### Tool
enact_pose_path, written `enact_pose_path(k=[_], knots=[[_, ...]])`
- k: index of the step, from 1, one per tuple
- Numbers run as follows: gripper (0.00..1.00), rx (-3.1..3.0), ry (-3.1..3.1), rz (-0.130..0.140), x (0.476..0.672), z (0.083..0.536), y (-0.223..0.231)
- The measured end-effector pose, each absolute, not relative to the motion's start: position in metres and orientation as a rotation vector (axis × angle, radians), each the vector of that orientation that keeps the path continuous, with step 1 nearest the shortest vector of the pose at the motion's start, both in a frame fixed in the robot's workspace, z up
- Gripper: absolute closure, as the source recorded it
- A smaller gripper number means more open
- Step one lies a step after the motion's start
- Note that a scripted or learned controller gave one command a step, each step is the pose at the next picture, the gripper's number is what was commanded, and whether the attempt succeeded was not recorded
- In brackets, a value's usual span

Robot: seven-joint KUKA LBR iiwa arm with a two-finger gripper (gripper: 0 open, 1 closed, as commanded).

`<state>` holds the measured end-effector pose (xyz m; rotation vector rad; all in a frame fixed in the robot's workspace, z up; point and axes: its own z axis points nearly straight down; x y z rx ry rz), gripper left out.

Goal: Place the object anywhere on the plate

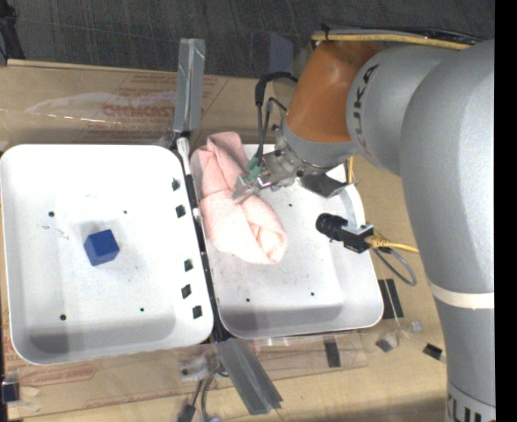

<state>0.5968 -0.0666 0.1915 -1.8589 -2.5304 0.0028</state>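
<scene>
Two ways of failing from here. First, a thin grab: with the hand (255, 179) low on the upper fold of the pink cloth (241, 214) in the right bin (329, 310), could well catch a single loose layer and lose it on the way up. Cannot tell whether spread, pressed together or pinching fabric, being masked by the wrist and the folds. Second, dragging: soft, bunched and lying close against the divider between the bins, so liable to snag on a rim or trail over the edge rather than travel clear. Also some doubt over the intended object, given the small blue cube (102, 246) sitting alone in the left bin (30, 174), well apart from the hand. Risks carrying the wrong thing.
</scene>
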Motion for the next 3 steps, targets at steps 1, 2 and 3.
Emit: enact_pose_path(k=[1, 2, 3], knots=[[1.0, -1.85, -2.536, 0.003, 0.597, 0.231, -0.066], [1.0, -1.3, -2.859, 0.003, 0.605, 0.238, -0.01], [1.0, -0.697, -3.064, 0.001, 0.613, 0.245, 0.045]])
